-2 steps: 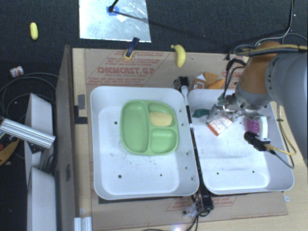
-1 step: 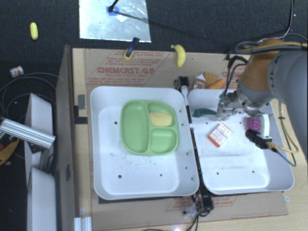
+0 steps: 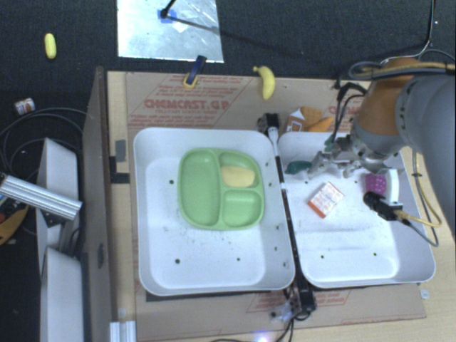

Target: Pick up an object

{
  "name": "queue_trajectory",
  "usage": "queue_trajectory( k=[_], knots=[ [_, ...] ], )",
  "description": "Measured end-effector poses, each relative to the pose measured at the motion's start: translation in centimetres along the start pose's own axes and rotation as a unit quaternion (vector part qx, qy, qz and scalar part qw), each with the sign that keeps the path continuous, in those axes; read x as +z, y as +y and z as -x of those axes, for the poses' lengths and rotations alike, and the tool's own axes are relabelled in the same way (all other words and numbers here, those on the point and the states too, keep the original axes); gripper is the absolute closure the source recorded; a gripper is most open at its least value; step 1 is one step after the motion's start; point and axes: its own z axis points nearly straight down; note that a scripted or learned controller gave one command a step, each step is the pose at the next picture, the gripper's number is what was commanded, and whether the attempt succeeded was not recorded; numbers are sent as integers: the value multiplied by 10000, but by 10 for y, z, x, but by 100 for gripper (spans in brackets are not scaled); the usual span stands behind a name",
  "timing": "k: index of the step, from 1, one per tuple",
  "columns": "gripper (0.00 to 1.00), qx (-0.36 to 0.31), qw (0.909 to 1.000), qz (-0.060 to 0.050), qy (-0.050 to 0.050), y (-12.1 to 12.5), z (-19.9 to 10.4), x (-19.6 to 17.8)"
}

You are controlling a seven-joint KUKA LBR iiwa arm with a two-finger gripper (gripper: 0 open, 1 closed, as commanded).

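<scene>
In the right bin, gripper lowered beside a teal object, grip state indeterminate, orange-and-white box nearby, green divided plate lay in left bin.

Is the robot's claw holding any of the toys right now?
It cannot be told. The gripper sits low in the right bin by a small green object, and the arm hides any hold.
</scene>
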Motion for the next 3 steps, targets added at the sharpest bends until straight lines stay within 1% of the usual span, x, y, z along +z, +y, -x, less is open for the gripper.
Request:
queue_trajectory(
  k=[1, 2, 3],
  knots=[
    [0, 21, 10000, 2, -7, -15, 33, -60],
    [0, 25, 10000, 1, -12, -6, 77, -67],
    [0, 14, 10000, 1, -7, -13, 85, -92]
  ],
)
